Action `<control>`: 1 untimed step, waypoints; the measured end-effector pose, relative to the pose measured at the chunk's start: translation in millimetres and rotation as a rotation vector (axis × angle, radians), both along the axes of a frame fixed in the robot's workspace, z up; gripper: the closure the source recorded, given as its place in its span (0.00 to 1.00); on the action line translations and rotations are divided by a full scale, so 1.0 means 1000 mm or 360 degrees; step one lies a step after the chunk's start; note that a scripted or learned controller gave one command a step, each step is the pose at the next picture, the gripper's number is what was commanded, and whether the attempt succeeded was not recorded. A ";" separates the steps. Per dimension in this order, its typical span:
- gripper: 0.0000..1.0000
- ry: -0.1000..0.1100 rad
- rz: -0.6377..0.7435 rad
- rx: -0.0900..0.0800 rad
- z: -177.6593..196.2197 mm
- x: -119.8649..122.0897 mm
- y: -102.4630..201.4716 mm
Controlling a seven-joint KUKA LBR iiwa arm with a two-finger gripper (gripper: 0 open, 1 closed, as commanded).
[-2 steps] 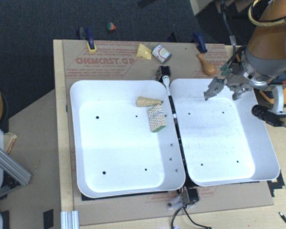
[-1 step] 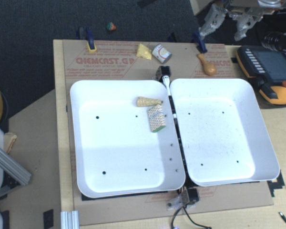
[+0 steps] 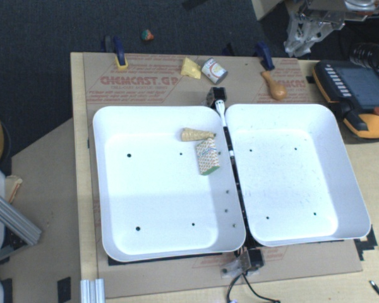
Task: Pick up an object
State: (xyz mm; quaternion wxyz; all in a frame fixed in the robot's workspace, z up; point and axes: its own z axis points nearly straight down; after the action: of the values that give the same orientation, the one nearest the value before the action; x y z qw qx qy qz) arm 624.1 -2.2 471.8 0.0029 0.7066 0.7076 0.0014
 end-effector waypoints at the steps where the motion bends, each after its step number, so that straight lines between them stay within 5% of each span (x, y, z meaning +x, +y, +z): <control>1: 1.00 0.0022 -0.0019 0.0000 -0.057 -0.032 -0.095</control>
State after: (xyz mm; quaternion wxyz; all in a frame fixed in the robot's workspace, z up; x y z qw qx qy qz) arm 592.0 -97.0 414.6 -0.0022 0.7108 0.7034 -0.0034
